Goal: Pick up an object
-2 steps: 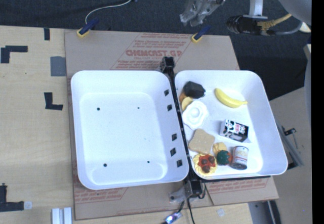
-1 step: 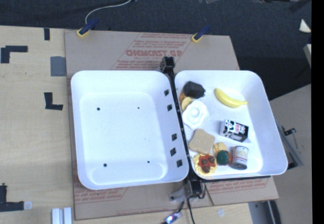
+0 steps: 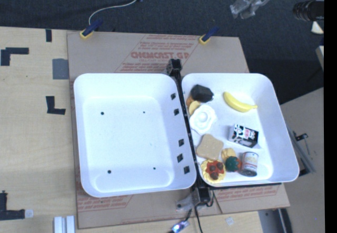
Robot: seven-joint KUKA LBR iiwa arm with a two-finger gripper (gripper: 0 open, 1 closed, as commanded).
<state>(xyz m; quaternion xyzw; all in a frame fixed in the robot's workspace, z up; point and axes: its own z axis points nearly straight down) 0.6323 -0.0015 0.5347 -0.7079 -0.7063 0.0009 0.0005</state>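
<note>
**Choosing a target and coming down cleanly**

All the candidates lie in the right bin (image 3: 279,116). Along its near edge sit a small can (image 3: 249,163) on its side, a green-topped piece (image 3: 231,163) touching it, and a red-and-yellow piece (image 3: 213,170) in the near left corner. Just behind these lies a slice of toast (image 3: 209,147), then a fried egg (image 3: 202,118) against the left wall. A black-and-white carton (image 3: 244,134) sits toward the middle, apart from its neighbours. Toward the far edge, a banana (image 3: 238,102) lies alone, and a dark lump (image 3: 201,93) sits in the far left corner with a small tan piece tucked beside it. The left bin (image 3: 87,121) holds no items.

The gripper (image 3: 247,3) hangs high beyond the far edge of the bench, well apart from everything; the view is too blurred there to tell how its pincer stands.

My judgement: the step in hand is the approach. The banana or the carton look like the best picks, since each has bare floor around it. The near-edge cluster is crowded, so fingers could nudge neighbours. The egg and toast look flat and hard to pinch. Descend straight over the chosen piece, pinching across its narrow width, clear of the bin walls.
</note>
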